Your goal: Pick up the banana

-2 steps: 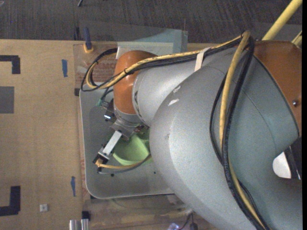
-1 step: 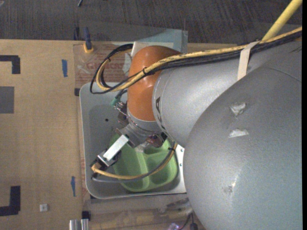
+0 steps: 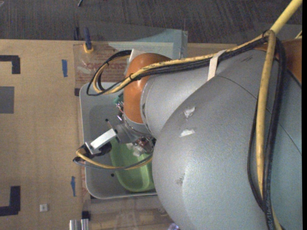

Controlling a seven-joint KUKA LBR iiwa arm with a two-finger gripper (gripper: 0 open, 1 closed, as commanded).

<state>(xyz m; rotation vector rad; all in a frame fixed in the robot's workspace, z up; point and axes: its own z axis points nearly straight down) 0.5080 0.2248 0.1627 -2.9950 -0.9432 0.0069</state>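
Grey arm [image 3: 220, 143], orange band [image 3: 139, 87], yellow cables [image 3: 261, 114]

The big grey metal arm [image 3: 225, 143] fills the right of the camera view and reaches leftward, its rounded body nearest the lens. An orange band [image 3: 136, 87] rings it above the wrist, and left of and below that band sits the wrist's metal hardware with a small white block [image 3: 102, 140] jutting out to the left. Yellow and black cables [image 3: 192, 61] run along the arm's top and loop around the wrist.
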